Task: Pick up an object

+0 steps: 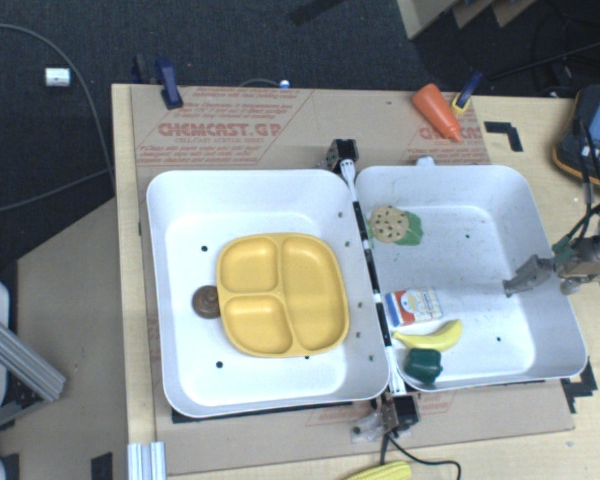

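My gripper (520, 279) reaches in from the right and hovers over the right side of the right bin (500, 203), with nothing seen in it. To its left in that bin lie a round cookie with a green piece (392, 225), a small red, white and blue carton (413, 306), a yellow banana (430, 335) and a dark green object (423, 366) at the front corner. The carton and banana are about a hand's width left of the gripper.
The left bin (180, 208) holds a yellow divided plate (280, 295) with a small brown round object (206, 301) at its left edge. An orange carrot-like toy (438, 113) lies on the bench behind the right bin. Cables hang at the far right.
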`<state>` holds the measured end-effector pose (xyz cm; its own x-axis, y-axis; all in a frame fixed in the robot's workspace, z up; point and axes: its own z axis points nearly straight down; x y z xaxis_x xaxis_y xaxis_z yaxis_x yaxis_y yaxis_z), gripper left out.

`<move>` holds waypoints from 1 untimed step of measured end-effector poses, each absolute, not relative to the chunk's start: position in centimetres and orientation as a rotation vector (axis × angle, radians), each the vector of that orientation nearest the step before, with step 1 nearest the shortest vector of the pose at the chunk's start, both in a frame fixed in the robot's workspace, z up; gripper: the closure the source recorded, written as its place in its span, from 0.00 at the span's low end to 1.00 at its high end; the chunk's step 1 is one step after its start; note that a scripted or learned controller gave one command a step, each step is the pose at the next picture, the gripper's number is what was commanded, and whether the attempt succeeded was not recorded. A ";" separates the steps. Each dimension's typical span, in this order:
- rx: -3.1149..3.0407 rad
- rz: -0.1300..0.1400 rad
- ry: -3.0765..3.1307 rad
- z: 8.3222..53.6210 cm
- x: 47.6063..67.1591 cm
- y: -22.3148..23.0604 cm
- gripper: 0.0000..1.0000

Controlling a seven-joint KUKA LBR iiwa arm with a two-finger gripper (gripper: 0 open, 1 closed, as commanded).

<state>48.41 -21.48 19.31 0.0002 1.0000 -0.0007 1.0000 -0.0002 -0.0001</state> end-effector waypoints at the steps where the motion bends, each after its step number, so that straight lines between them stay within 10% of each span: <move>1: 2.221 0.000 2.224 8.6 47.9 -16.6 0.00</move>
<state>47.89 -16.55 8.56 -0.0013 1.0000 0.0010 1.0000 0.0013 -0.0010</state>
